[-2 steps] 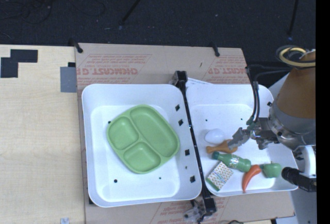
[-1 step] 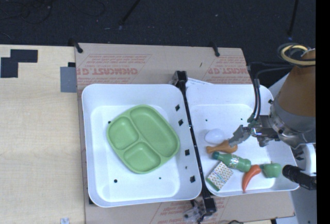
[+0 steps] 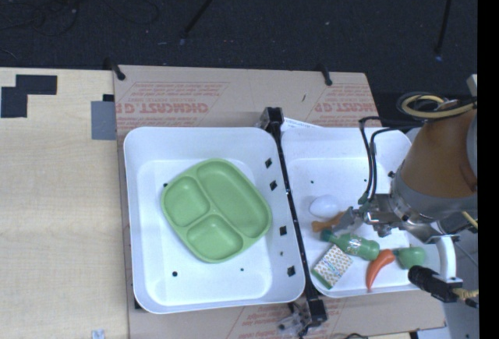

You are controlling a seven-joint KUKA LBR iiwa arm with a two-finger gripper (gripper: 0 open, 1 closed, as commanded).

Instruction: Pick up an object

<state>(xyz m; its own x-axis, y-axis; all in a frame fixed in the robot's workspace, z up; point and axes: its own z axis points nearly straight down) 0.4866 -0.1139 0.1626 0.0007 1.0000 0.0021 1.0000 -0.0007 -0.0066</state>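
From above, the table (image 3: 62, 197) carries two white bins side by side. The left bin (image 3: 148, 267) holds a green divided plate (image 3: 214, 209) lying flat near its middle. In the right bin (image 3: 327, 154), the arm's gripper (image 3: 373, 218) sits low among small items: a white egg (image 3: 322, 206), a green bottle (image 3: 351, 244), an orange pepper (image 3: 377, 267), a patterned packet (image 3: 331, 266) and a green piece (image 3: 411, 256). Whether the gripper is spread or pinching anything cannot be told.
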